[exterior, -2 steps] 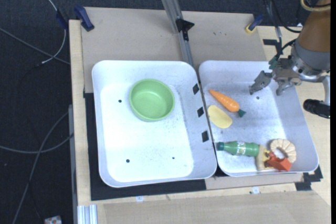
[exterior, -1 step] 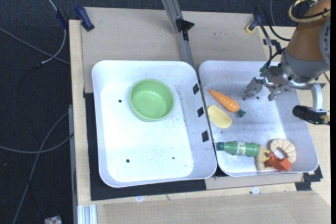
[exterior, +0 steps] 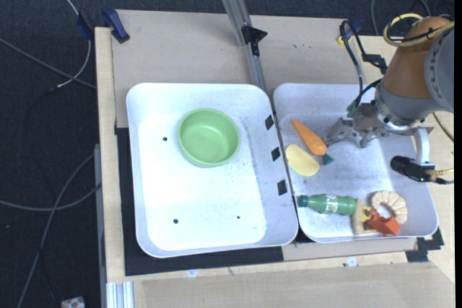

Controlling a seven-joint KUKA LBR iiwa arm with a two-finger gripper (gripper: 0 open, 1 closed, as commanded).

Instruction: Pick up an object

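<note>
In the right bin (exterior: 426,223), orange carrot (exterior: 309,137) lying diagonally, green tip lower-right; end effector (exterior: 359,133) state unclear.

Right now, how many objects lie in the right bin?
4: a carrot, a yellow piece just below it, a green bottle near the front, and a shrimp toy at the front right.

Arm (exterior: 422,68) cut off at right edge, toy pile (exterior: 381,214) by bottle too small to ID
</note>
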